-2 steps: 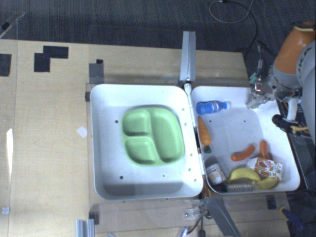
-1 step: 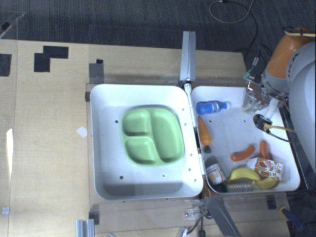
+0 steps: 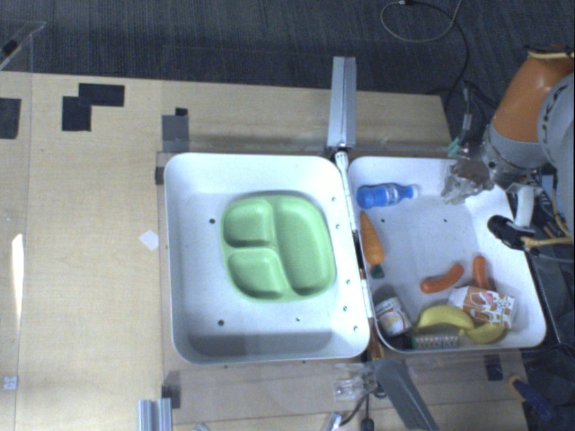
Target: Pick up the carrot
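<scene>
Banana at near rim; carrot hard against right bin's left wall, risking finger-wall collision; pincer at far edge, state cannot be told.

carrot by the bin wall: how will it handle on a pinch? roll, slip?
The carrot looks round and tapered, so it will probably roll if nudged sideways. Its smooth, plastic-looking skin may slip from a pinch near the narrow end. It lies along the right bin's left wall, which likely leaves little room for a finger on that side. The hand is over the bin's far corner.
</scene>
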Motion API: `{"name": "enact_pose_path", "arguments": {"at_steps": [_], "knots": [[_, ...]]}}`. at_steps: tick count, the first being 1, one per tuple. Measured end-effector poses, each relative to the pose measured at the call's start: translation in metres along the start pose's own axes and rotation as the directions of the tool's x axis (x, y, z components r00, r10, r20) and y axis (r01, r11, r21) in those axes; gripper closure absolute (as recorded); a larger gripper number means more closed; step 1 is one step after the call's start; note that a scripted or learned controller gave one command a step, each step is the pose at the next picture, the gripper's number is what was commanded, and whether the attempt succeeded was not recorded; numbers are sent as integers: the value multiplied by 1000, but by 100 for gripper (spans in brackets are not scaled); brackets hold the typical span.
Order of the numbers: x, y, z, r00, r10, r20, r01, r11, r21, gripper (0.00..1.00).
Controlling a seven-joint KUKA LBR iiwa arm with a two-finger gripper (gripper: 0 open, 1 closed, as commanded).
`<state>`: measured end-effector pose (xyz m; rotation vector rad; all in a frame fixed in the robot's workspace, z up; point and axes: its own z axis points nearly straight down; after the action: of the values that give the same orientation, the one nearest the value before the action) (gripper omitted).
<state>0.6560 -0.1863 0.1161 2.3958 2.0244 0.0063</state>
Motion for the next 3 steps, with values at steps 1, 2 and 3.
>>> {"name": "enact_pose_path", "arguments": {"at_steps": [1, 2, 3], "knots": [[-18, -60, -4, 881, 472, 1, -472, 881, 4, 100], [-6, -9, 29, 753, 658, 1, -658, 753, 0, 100], [-7, -65, -18, 868, 496, 1, -496, 868, 3, 100]]}}
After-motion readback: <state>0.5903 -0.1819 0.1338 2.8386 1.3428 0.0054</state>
